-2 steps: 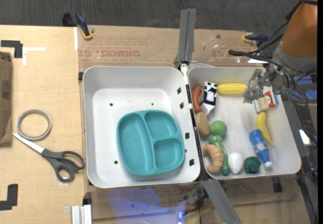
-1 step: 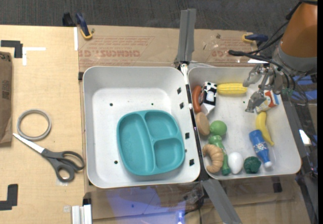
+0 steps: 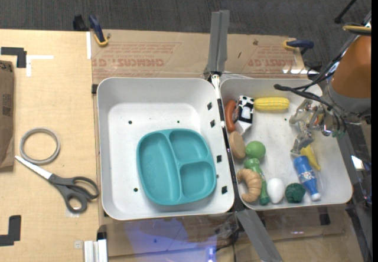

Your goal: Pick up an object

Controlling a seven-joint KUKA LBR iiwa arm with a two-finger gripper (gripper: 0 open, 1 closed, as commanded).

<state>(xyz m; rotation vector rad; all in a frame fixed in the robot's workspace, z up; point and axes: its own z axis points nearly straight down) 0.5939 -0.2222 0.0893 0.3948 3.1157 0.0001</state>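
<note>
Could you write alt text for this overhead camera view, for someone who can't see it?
A robot arm's pincer hangs over the right white bin, above toy food including a corn cob, a croissant and a blue bottle. The left white bin holds a teal divided plate. Scissors and a tape roll lie on the bench.

The bench [image 3: 53, 119] bears two bins [image 3: 112, 154], scissors [image 3: 62, 183], tape roll [image 3: 39, 144].

On your bench's left side, scissors [image 3: 62, 183] lay just below a tape roll [image 3: 39, 145]. 2 blue clamps [image 3: 98, 30] [image 3: 300, 45] gripped the cardboard sheet [image 3: 153, 54] behind the bins.
</note>
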